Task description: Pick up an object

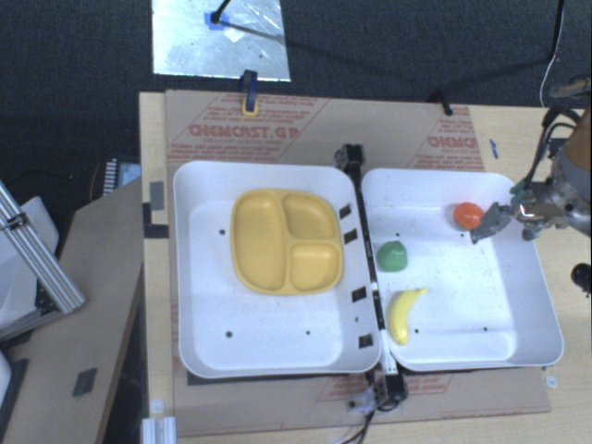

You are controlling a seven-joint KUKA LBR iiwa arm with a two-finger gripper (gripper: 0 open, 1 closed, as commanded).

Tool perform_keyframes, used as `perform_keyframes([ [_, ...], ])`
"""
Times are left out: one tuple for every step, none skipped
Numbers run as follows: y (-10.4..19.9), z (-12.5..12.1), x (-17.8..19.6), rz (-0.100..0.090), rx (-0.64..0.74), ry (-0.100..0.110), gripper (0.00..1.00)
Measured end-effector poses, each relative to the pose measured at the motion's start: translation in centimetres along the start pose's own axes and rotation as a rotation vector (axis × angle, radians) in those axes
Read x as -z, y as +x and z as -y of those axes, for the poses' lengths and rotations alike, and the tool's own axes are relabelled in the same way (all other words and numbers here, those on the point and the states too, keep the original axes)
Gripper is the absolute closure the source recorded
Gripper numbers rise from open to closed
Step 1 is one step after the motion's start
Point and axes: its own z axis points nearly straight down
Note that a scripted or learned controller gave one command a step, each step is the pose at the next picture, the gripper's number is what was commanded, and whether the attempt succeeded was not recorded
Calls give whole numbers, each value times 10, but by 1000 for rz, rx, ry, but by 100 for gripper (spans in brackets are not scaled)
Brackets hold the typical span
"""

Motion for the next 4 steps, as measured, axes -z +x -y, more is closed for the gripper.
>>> perform_keyframes([
  [-5, 3, -61, -1, -3, 4, 0],
  [-5, 11, -121, -2, -3, 5, 0],
  [-4, 11, -164, -2, -3, 3, 0],
  [-5, 10, -151, 1, -4, -2, 100],
])
